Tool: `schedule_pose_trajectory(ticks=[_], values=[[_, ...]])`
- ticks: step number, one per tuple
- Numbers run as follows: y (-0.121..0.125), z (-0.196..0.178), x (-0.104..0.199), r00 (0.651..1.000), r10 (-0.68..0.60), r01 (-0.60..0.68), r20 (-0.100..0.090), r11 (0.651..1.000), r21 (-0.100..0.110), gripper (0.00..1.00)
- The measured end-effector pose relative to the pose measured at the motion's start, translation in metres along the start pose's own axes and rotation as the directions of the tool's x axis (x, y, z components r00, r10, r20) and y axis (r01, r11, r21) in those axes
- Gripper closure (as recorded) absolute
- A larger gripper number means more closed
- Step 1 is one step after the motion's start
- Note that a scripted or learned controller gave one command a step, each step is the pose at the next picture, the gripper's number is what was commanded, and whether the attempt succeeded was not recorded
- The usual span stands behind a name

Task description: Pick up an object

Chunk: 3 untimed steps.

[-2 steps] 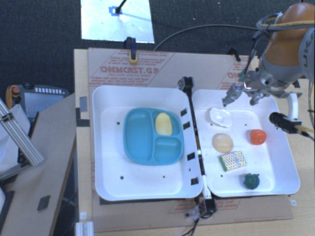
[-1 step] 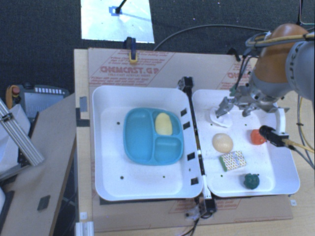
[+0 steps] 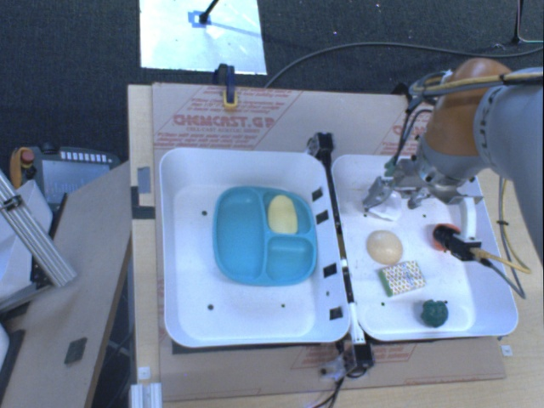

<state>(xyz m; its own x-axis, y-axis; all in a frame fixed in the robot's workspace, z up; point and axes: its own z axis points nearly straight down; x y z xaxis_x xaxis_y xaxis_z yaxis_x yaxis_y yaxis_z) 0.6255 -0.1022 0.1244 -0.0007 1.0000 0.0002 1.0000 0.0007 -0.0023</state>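
My gripper (image 3: 395, 196) hangs low in the far part of the right bin (image 3: 493, 313), fingers spread open. A small white object (image 3: 387, 207) lies just under and between the fingertips; I cannot tell if they touch it. In front of it rests a beige egg-shaped object (image 3: 384, 246). Nearer the front lie a patterned yellow-green block (image 3: 402, 277) and a dark green object (image 3: 434, 313). A small orange thing (image 3: 439, 237) peeks out at the right, partly hidden.
The left bin (image 3: 187, 313) holds a blue divided plate (image 3: 255, 245) with a yellow object (image 3: 283, 214) in its far right compartment. A black divider with clips (image 3: 333, 228) runs between the bins. The arm (image 3: 476, 117) reaches in over the right bin's far right corner.
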Motion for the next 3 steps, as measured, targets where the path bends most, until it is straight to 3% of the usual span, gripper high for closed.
schedule_pose_trajectory(ticks=[1,2,3], values=[[0.002,-0.014,0.0,1.0,0.001,-0.001,0.001,1.0,-0.007,1.0],[0.0,-0.078,-0.003,1.0,-0.001,0.001,0.002,1.0,-0.011,1.0],[0.002,-0.115,-0.003,1.0,-0.003,0.003,0.001,1.0,-0.008,1.0]])
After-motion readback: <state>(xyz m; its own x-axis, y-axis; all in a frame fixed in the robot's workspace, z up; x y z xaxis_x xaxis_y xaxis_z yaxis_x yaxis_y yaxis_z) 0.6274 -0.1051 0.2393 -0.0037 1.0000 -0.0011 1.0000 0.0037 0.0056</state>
